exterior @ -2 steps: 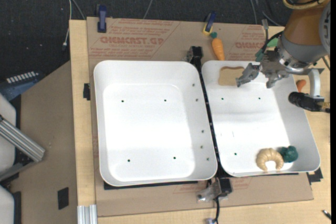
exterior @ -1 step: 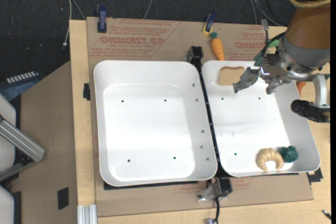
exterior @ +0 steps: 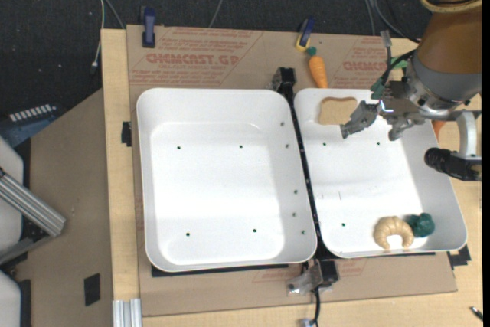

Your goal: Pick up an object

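Observation:
My gripper [exterior: 377, 123] hangs open over the back part of the right bin [exterior: 360, 188], its two grey fingers spread apart with nothing between them. Just left of it, in the bin's back left corner, lies a flat tan slice of bread [exterior: 334, 111]. A pale croissant [exterior: 393, 232] rests in the front right corner of the same bin, touching a small dark green object [exterior: 421, 224]. An orange carrot [exterior: 317, 69] lies on the cardboard behind the right bin.
The left bin [exterior: 214, 165] stands beside the right one, their rims meeting along the middle. Black clamps [exterior: 285, 78] sit at the bins' back and front seams. A black handle [exterior: 452, 162] juts out at the right edge. Blue clips hold the cardboard at the back.

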Robot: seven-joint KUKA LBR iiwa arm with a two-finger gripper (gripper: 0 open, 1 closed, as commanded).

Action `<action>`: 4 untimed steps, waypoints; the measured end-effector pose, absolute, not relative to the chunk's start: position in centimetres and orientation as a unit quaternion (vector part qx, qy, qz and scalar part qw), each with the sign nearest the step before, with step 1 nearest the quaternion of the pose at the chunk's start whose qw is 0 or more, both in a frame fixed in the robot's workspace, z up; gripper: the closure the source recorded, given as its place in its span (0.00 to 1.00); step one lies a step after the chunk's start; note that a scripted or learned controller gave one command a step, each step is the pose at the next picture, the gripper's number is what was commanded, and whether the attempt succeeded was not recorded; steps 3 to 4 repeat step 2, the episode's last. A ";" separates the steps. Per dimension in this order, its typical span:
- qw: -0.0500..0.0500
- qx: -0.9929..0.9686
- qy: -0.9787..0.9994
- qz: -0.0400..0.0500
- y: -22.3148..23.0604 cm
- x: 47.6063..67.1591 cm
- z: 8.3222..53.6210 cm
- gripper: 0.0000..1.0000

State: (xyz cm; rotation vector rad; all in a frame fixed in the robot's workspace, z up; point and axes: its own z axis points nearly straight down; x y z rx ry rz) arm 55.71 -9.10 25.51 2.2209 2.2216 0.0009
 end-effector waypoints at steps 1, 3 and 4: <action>0.000 0.707 0.707 0.000 -9.1 55.7 25.5 0.00; -0.003 0.709 0.705 -0.003 -13.2 48.6 17.4 0.00; -0.003 0.709 0.705 -0.003 -13.2 48.6 17.4 0.00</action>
